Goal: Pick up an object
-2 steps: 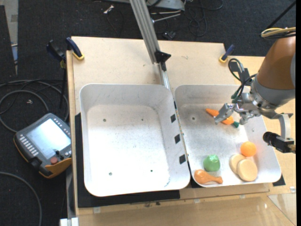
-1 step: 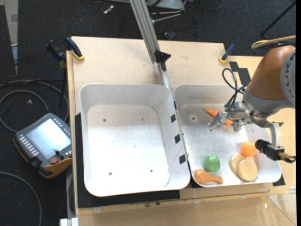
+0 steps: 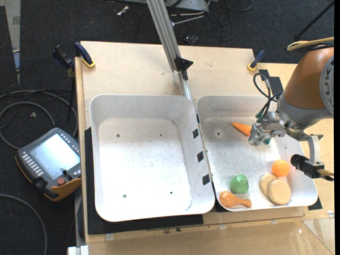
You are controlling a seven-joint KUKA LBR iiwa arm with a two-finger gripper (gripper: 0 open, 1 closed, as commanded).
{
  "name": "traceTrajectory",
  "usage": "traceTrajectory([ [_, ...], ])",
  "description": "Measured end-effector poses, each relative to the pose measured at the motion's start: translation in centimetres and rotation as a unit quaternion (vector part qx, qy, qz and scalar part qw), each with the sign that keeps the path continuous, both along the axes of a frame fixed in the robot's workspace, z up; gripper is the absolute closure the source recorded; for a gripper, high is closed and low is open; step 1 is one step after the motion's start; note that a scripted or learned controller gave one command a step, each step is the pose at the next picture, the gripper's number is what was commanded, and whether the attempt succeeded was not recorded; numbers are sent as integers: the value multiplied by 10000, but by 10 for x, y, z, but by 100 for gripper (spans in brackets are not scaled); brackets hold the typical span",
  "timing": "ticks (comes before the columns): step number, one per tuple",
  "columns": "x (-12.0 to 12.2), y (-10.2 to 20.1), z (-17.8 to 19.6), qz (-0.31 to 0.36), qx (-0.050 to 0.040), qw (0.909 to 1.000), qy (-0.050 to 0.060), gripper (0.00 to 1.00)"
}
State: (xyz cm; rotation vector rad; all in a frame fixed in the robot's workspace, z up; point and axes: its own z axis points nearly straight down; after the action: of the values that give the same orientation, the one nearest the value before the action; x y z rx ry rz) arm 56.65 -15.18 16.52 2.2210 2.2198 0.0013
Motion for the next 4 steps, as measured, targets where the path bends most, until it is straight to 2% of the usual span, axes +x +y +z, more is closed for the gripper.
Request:
traceTrajectory([
  [1,2,-6,45,4,-5,10000,-16,100],
  [2,2,-6,48,9,0,10000,1,100],
  [3,-1,52,41,44,15,10000,17,100],
  [4,-6,98,53,45,12,10000,8,100],
])
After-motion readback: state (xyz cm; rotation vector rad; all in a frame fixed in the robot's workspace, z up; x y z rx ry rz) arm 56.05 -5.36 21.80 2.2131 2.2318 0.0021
